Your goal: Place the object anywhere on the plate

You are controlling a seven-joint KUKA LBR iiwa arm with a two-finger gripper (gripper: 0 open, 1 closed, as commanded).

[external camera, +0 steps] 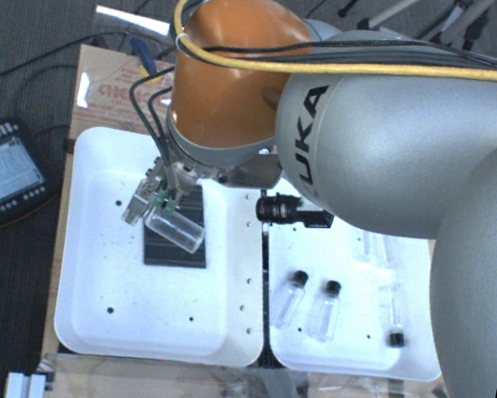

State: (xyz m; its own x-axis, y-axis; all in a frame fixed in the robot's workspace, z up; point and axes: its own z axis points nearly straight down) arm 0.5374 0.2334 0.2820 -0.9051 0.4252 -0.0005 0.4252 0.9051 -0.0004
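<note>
Camera view: the vial [176,227] lies on its side on the dark plate [175,249] in the left bin [86,308], just below the gripper [156,194]. Whether the fingers are apart or together I cannot tell. The vial is clear and small; judged light, rigid, slippery, breakable. Best gripped across its body.

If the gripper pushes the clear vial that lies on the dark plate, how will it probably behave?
The vial lies on its side on the plate, so it would probably roll rather than slide. It looks like smooth clear glass or plastic, so it may slip between the fingers of the gripper. It seems small and light, so a gentle push should move it.
</note>
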